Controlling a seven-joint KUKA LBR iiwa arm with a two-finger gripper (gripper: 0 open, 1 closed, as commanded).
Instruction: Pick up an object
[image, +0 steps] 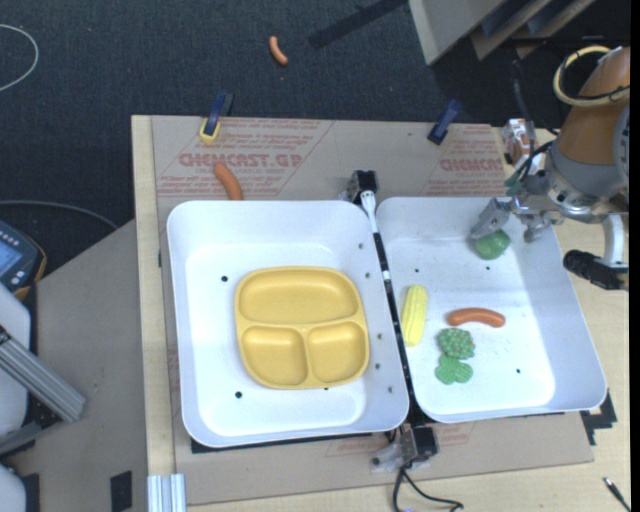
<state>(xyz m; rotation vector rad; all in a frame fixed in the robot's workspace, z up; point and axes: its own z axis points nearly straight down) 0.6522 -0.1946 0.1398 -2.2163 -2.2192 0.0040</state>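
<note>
Reaching in from the right edge of the frame, the grey arm with its orange band (592, 95) lowers its two-finger gripper (510, 222) over the upper right part of the right shallow white plastic bin (570, 330). The metal fingers (489, 216) stand apart, straddling the top of a small rounded green toy vegetable (491, 244) that lies on the bin floor just below them; whether they touch it I cannot tell. Lower in the same bin, a yellow toy corn cob (414, 313) lies upright near the left wall, an orange toy sausage (476, 318) lies across the middle, and two green toy broccoli pieces (455, 356) sit just beneath the sausage. At frame centre left, the left white bin (200, 300) holds a yellow three-compartment plastic tray (300, 327). Another orange toy sausage (229, 181) lies on the brown cardboard sheet (300, 150) above the left bin.
</note>
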